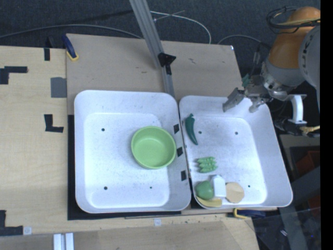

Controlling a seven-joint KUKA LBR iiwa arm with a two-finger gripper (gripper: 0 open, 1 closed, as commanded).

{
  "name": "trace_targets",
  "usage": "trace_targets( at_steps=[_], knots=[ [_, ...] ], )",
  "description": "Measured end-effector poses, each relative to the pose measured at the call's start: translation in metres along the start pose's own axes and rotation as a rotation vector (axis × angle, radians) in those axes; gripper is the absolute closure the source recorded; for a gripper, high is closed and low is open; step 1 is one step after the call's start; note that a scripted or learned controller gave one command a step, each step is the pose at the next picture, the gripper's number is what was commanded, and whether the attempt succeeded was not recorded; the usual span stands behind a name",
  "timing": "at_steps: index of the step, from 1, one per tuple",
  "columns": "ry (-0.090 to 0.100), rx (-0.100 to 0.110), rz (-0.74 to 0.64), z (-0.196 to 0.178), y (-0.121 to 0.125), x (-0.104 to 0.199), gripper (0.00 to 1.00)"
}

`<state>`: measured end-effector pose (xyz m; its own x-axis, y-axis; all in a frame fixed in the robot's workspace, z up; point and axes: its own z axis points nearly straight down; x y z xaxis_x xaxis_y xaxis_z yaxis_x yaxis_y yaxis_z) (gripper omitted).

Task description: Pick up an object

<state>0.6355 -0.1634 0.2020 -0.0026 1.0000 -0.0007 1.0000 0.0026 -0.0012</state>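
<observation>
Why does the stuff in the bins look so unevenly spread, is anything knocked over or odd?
Nothing looks spilled or broken. The green bowl sits upright. The small items crowd the right bin's near corner.

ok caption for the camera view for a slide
Open gripper above the right bin's far rim; green bowl in the left bin.
</observation>
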Motion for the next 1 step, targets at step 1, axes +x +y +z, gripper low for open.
trace_targets(
  at_steps=[1],
  knots=[
    [0.0,0.0,0.0,0.0,0.0,0.0,0.0]
  ],
)
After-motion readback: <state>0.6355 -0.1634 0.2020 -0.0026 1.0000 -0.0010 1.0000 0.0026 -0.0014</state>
